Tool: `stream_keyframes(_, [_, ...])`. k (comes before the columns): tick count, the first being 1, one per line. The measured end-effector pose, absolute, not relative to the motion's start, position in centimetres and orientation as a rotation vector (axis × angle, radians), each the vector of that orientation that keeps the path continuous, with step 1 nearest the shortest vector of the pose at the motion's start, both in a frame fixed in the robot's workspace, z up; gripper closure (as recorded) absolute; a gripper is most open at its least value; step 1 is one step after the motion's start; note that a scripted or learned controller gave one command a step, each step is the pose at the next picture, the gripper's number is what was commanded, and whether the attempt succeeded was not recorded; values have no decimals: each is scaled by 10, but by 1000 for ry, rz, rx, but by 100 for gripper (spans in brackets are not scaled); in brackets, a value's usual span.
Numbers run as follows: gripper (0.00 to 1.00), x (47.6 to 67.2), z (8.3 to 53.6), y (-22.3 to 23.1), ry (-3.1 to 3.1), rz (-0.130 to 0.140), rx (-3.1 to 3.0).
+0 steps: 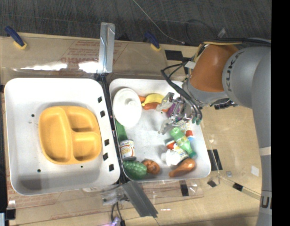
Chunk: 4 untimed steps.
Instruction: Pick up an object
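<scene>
The right white bin (149,147) holds several toy foods: a white bowl (126,106), a yellow piece (153,100), a green bottle (181,141), a small jar (127,149), a dark green piece (135,169) and two brown pieces (151,166) (182,165). My gripper (166,113) hangs low over the bin's upper right part, open, its fingers spread toward the left. A purple item (175,109) sits close to the finger bases; whether it is touched I cannot tell. Nothing shows between the fingertips.
The left white bin (22,168) carries a yellow divided tray (69,133). A dark green bottle (120,131) lies along the wall between the bins. The grey arm with its orange band (208,69) crosses the right bin's upper right corner. Cables run over the cardboard behind.
</scene>
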State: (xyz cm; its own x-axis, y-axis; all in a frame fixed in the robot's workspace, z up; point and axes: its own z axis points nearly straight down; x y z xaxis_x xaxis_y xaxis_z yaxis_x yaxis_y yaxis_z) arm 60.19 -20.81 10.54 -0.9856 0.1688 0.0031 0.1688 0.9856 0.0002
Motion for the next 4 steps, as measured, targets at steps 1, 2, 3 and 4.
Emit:
stream_keyframes(1, [0, 548, 93, -209, -3137, 0, -224])
stream_keyframes(2, [0, 504, 94, -208, -3131, 1, -332])
stream_keyframes(3, [0, 478, 92, -173, -3120, -1, -380])
stream_keyframes(4, [0, 479, 94, -209, -3136, 0, -269])
